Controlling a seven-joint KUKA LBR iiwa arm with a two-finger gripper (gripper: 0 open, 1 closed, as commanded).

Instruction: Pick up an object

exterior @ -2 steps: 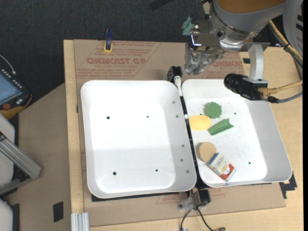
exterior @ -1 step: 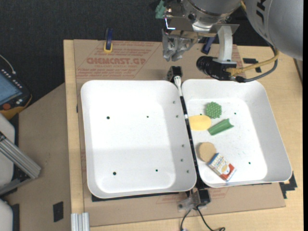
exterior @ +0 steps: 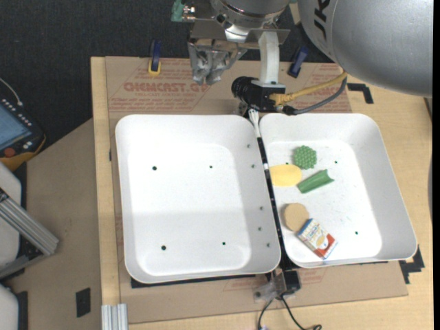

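In the right bin, green stick – long axis slanting up-right, end effector grip unclear

smooth glossy white plastic bins, matt brown cardboard underlay, satin grey metal arm, bumpy green ball

5 objects in right bin

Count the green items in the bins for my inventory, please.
2, both in the right bin: a round bumpy green piece near its top, a green stick just below.
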